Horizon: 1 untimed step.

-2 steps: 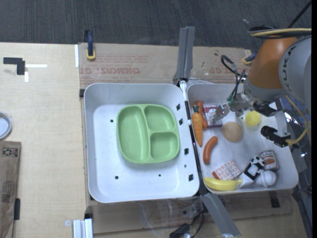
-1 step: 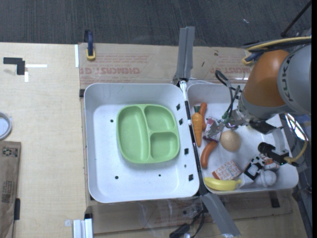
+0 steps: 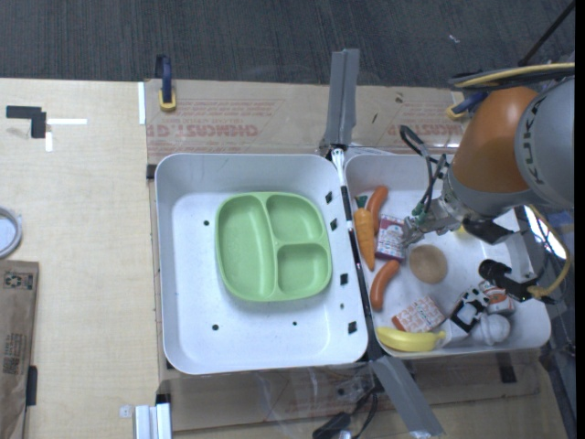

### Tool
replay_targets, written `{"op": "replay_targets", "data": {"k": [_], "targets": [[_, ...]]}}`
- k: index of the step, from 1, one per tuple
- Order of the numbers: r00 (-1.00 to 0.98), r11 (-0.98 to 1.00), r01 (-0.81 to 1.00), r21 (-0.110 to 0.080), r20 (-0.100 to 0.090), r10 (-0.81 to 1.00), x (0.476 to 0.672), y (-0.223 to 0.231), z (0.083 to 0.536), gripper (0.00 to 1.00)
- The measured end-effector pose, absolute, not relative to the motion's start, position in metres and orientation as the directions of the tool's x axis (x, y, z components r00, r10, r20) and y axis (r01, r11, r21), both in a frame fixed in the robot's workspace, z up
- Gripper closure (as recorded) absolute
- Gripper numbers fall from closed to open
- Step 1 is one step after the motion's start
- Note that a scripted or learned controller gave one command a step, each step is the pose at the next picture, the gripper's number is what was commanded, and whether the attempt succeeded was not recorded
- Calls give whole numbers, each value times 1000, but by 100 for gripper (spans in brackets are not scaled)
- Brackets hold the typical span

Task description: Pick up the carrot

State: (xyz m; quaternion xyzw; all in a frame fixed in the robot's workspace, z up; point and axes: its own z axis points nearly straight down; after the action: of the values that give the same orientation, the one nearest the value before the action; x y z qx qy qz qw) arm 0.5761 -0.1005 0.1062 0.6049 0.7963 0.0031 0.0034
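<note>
The carrot [image 3: 366, 236] is orange and lies lengthwise against the left wall of the right bin [image 3: 526, 341]. My gripper [image 3: 414, 230] hangs low over that bin, just right of the carrot. A small red and white packet [image 3: 391, 240] lies between them. The grey wrist and the orange band [image 3: 492, 149] rise behind the gripper toward the right. Nothing that I can see hangs from the gripper.
The left bin [image 3: 183, 273] holds a green divided plate [image 3: 274, 245]. The right bin also has two red sausages [image 3: 384, 282] [image 3: 377, 197], a tan round thing [image 3: 427, 264], a banana [image 3: 411, 339], a red snack packet [image 3: 419, 314] and a white ball [image 3: 494, 329].
</note>
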Motion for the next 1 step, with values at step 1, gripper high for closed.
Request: {"op": "replay_targets", "data": {"k": [1], "targets": [[112, -112, 994, -2, -1, 994, 519, -40, 191, 100]]}}
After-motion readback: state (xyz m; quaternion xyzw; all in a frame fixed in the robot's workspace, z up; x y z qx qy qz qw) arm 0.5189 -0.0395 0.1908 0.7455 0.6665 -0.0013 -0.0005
